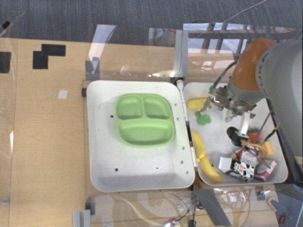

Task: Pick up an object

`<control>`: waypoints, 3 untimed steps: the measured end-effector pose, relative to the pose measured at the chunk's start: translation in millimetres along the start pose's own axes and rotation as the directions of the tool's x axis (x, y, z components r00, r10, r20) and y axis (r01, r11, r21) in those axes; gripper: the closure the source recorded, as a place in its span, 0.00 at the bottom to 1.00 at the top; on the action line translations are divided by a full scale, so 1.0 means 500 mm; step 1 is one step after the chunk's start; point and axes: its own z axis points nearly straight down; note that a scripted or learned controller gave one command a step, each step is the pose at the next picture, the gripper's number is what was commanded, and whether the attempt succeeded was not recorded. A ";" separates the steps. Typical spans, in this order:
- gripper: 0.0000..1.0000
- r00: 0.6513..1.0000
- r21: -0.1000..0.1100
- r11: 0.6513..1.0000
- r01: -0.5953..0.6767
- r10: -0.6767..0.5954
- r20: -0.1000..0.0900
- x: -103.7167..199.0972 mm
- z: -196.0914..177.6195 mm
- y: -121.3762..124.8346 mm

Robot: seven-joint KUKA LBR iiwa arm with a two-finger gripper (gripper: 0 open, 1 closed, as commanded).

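Pincer (211,103) of the grey arm hangs over the far part of the right shallow white bin (279,176), near a small green leafy toy (204,119) and a short yellow piece (196,103); whether it is open or closed cannot be told. A yellow banana (204,157) lies along that bin's left wall, with colourful packets (248,164) at its near side. The left white bin (102,174) holds a green divided plastic plate (144,119). Both bins sit on the wooden surface (42,141).
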 end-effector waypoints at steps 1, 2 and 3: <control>0.00 0.998 -0.018 0.998 0.056 -0.056 -0.001 -0.003 0.004 -0.014; 0.00 0.997 -0.011 0.997 0.082 -0.082 -0.002 0.007 0.006 0.022; 0.00 0.992 -0.016 0.992 0.124 -0.124 -0.001 -0.028 0.004 -0.032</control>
